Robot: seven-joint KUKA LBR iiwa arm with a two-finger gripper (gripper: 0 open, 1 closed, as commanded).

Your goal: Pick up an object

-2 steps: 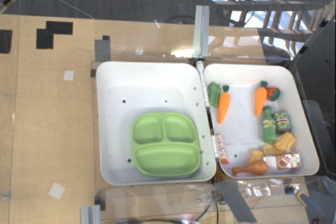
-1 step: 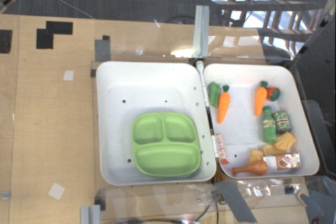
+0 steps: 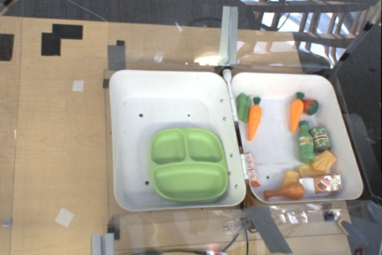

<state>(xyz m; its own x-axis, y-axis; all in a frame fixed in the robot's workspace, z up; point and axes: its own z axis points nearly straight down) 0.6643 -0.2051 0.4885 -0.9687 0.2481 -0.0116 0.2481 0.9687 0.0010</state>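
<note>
Nothing's been picked yet: the carrot lies loose in the right bin. Can't tell the end effector's state. Next up, reach down there.

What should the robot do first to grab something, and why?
Probably swing in over the right bin and hover above the carrot near its left wall. All the toys lie in that bin, and this carrot has bare floor on its right side.
</note>
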